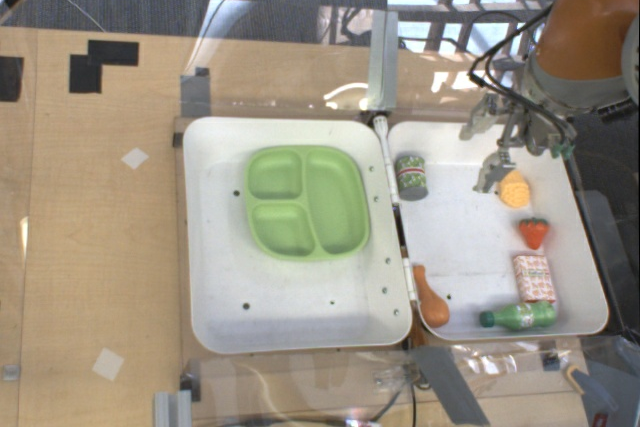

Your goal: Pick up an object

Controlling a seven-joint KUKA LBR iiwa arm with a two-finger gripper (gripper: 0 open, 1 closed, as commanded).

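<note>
My gripper [477, 158] hangs over the upper part of the right bin [470, 235], its two fingers [488, 177] spread open with bare white floor between them. A yellow bumpy fruit [516, 189] lies just right of the nearer finger, touching or almost touching it. A small green can [411, 175] stands at the bin's left wall. Down the right side lie a red strawberry [535, 233], a pink carton [534, 277] and a green bottle [518, 317] on its side. An orange drumstick-shaped piece [430, 298] rests in the front left corner.
The left bin [220, 295] holds a light green divided plate [305, 202]. A metal divider [381, 75] rises behind the seam between the bins. The grey arm with its orange band [595, 5] reaches in from the upper right.
</note>
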